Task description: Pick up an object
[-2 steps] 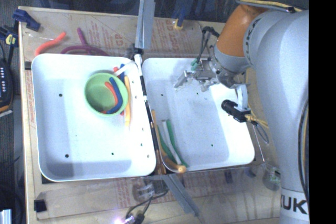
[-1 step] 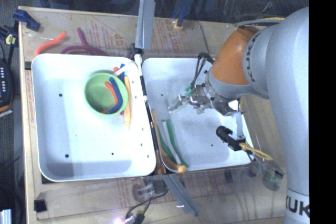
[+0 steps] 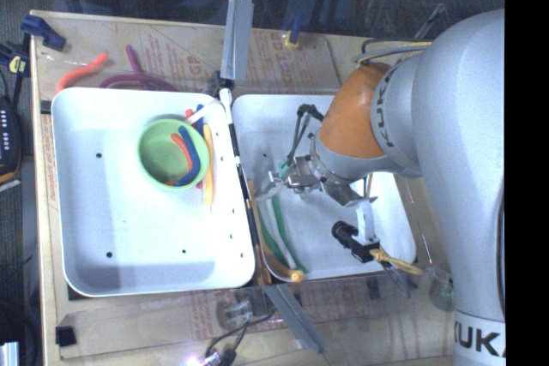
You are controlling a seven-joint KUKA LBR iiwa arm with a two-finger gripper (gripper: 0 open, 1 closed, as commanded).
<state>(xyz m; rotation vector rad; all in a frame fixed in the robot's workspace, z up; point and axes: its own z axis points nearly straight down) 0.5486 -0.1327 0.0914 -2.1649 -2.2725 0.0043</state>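
My gripper [image 3: 283, 178] is low in the right bin [image 3: 257, 120], near its left wall. Just below it a long dark green tube [image 3: 280, 227] lies on the bin floor, running toward the front edge. Next to the tube, a thin curved piece with an orange tip [image 3: 295, 274] follows the bin's front left corner. Whether anything is between the fingers is hidden by the metal parts of the gripper. In the left bin [image 3: 94, 210] stands a green bowl [image 3: 163, 157] holding a red curved piece [image 3: 184, 147], with a thin orange stick [image 3: 208, 171] beside it.
The arm's orange band [image 3: 356, 120] and grey body cover the right half of the right bin. On the bench behind the left bin lie an orange-red tool [image 3: 81, 71] and a purple loop [image 3: 137, 81]. A grey metal bar [image 3: 236, 34] stands between the bins at the back.
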